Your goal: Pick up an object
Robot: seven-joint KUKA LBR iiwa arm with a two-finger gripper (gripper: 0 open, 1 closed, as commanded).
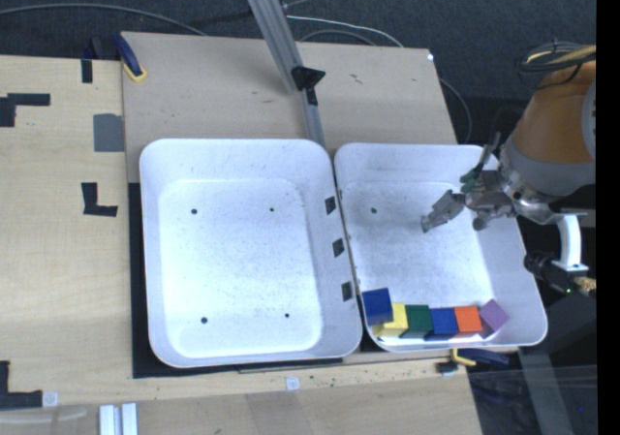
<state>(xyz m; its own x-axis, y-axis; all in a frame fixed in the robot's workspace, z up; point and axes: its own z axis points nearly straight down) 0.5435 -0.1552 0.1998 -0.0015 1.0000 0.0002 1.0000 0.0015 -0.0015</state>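
The fingers [453,211] of the arm stand apart and grasp nothing, above the bare floor of the right bin [387,171], pointing toward 8 o'clock. The blocks lie in a row at the bin's 6 o'clock edge, well apart from the fingers: blue block [376,303], yellow block [395,326], green block [418,317], orange block [468,319], purple block [494,314]. The left bin [160,167] lies at 9 o'clock on the tabletop [213,84].

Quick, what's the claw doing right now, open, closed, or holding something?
Claw: over the right-hand shallow white bin, above its bare floor; whether open or closed cannot be told, and nothing shows held in it.
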